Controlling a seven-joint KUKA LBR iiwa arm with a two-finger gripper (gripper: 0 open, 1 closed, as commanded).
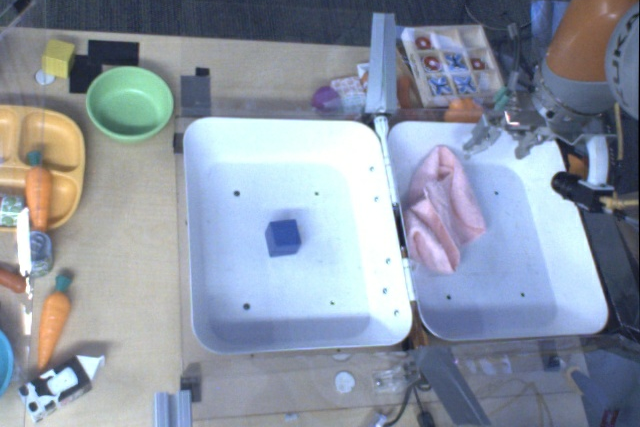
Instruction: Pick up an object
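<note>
The gripper (505, 137) hung over the far right corner of the right bin (560, 265), its two fingers spread apart with nothing between them. The arm's grey wrist and orange band (590, 25) rose behind it at the right.

The nearest candidate was the pink cloth (443, 207), a crumpled bundle lying in the left half of the right bin. It lay to the left of the gripper and nearer the camera, close by but not touching. Its long axis ran roughly from the far side of the bin to the near side, slightly slanted. A descent onto it would probably call for a short shift left and toward the near edge.

The blue cube (283, 236) sat alone near the middle of the left bin (230, 305), well apart from the gripper, across the divider between bins.

Count: two bins, one pink cloth, one blue cube, one gripper.
</note>
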